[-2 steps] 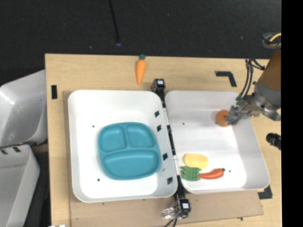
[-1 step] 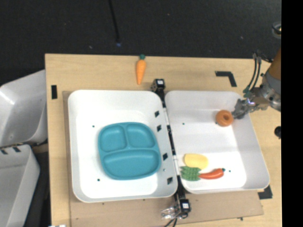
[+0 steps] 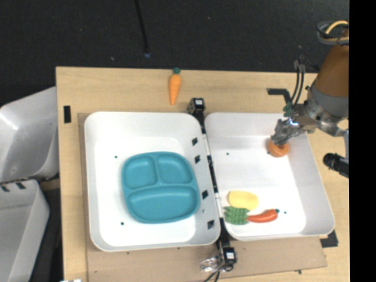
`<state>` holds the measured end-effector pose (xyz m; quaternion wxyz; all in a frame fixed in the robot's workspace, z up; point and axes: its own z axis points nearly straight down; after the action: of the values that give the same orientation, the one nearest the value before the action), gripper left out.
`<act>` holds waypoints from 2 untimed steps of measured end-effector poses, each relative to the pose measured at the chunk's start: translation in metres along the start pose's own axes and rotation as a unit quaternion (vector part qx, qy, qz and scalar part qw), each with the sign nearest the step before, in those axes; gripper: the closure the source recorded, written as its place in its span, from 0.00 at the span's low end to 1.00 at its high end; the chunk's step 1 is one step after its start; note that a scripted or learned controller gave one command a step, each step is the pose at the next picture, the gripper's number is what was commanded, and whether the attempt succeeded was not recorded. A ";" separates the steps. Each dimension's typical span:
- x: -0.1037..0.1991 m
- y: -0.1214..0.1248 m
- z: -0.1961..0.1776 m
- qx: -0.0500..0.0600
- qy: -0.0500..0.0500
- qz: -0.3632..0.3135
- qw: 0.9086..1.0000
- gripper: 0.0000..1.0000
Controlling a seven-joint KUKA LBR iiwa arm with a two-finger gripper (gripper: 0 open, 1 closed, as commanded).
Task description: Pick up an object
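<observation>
In the right bin point(image 3: 252, 135), my gripper point(image 3: 282, 135) reaches down at the upper right, right over a small orange object point(image 3: 279, 150) that peeks out beneath it. A yellow piece point(image 3: 242, 200), a green leafy piece point(image 3: 236, 215) and a red chili pepper point(image 3: 262, 217) lie together near that bin's front left corner. A blue divided plate point(image 3: 159, 187) fills the middle of the left bin point(image 3: 106, 140).
An orange carrot point(image 3: 174, 87) lies on the wooden bench behind the bins. Black clips run along the seam between the two bins point(image 3: 205, 157). White equipment stands off the bench at the left point(image 3: 26, 140).
</observation>
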<state>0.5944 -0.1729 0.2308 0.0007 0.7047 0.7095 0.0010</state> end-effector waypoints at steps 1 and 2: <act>0.056 -0.001 0.008 0.001 0.000 0.000 1.000 1.00; 0.115 -0.002 -0.005 0.000 0.001 -0.001 1.000 1.00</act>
<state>0.5916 -0.0580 0.2357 0.0000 0.7043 0.7099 0.0013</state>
